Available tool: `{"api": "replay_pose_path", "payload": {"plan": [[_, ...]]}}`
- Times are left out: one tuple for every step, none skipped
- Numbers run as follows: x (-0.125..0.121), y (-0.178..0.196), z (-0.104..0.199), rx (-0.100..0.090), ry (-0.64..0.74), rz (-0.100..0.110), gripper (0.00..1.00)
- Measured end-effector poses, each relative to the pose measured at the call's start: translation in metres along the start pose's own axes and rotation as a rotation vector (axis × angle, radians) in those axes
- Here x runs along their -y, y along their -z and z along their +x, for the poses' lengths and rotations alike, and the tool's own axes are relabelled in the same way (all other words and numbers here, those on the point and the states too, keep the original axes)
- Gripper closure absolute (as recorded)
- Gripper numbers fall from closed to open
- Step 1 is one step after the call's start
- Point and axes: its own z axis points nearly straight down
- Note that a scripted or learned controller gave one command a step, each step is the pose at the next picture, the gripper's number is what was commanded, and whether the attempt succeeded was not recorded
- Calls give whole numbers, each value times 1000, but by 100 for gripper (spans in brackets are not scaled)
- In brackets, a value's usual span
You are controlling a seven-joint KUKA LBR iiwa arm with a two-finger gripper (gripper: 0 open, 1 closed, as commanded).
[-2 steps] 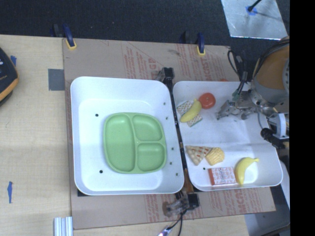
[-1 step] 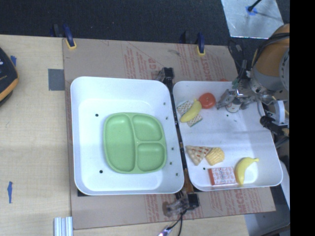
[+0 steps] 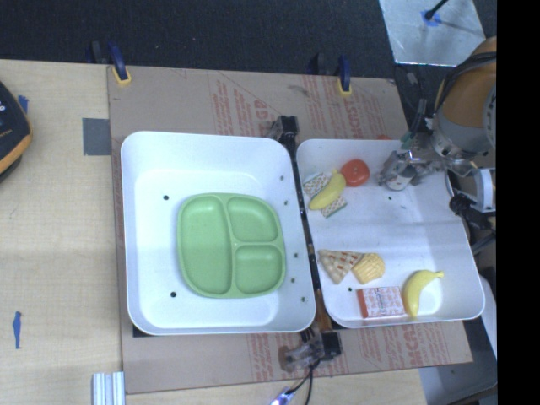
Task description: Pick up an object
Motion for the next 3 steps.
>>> {"api": "replay_pose_path", "payload": {"plan": [[1,5,27,-2,-5,2,100],[0,42,54,-2,-5,-2,100],[-1,33,92,1,-5,-3,100]]}}
